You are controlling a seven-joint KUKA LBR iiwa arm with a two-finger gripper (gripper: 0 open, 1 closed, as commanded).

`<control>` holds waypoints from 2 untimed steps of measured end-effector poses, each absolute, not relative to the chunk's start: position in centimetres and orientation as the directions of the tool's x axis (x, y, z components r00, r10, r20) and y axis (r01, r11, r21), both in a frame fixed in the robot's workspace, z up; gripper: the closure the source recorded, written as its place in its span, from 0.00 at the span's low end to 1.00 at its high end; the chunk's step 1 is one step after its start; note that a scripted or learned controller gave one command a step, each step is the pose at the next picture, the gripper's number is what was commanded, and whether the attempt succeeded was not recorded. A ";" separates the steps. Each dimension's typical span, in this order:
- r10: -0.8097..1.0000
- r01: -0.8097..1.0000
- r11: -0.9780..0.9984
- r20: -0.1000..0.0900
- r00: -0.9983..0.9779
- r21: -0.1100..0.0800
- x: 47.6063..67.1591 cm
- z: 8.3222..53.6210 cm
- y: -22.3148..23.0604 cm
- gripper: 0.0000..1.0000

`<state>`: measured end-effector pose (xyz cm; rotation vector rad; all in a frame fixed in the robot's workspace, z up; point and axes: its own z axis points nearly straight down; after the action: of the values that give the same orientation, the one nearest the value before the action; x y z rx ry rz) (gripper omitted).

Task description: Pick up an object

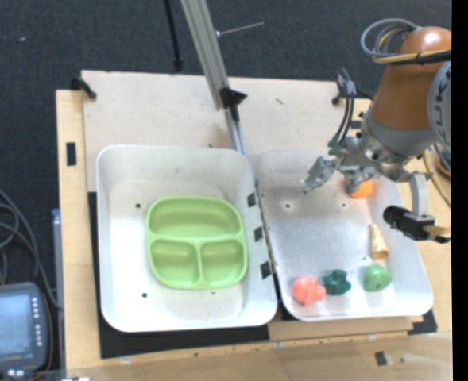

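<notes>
My gripper [319, 175] hangs over the far part of the right bin [329, 228], pointing toward that bin's left side. An orange object [361, 187] lies just to the right of it, partly hidden under the wrist. Along the bin's near edge sit a salmon-pink toy [307, 290], a dark green toy [337, 282] and a light green round object [376, 277]. A tan cone-shaped piece [377, 241] lies by the right wall. Nothing shows between the gripper and the bin floor below it.
The left bin [122, 213] holds a light green divided plate [195, 240]. A slanted metal post [210, 54] rises behind the bins. A black part [407, 221] sticks out from the arm over the right bin's edge.
</notes>
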<state>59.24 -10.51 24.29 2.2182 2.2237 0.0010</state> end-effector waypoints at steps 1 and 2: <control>1.000 1.000 0.001 0.000 -0.001 0.002 59.2 24.3 -10.5 0.00; 1.000 1.000 -0.002 -0.001 0.002 -0.005 58.9 18.9 -9.7 0.00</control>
<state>58.91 -9.67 18.94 2.2262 2.2208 -0.0058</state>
